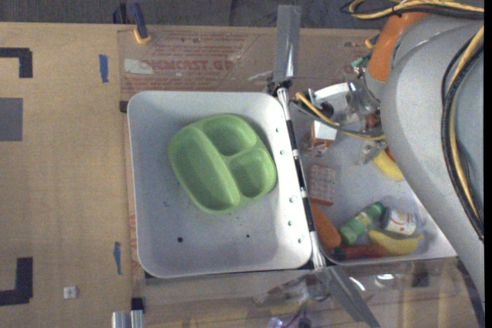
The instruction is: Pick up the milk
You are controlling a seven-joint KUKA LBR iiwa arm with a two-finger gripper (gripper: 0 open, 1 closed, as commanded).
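One small carton, likely the milk (323,136), lying in the right bin's (350,188) upper left corner just beside the gripper (350,115), grip state impossible to tell; probably light, thin-walled, crushable, best pinched gently across flat opposite sides.

The two shallow white bins (154,242) look like smooth, faintly glossy plastic. In the left bin, the lime-green three-compartment plate (223,161) is matt moulded plastic. Around the bins, the tan bench top (61,188) looks like dull cardboard or fibreboard. Right of the plate, the grey rounded arm casing (430,119) has a smooth satin sheen.
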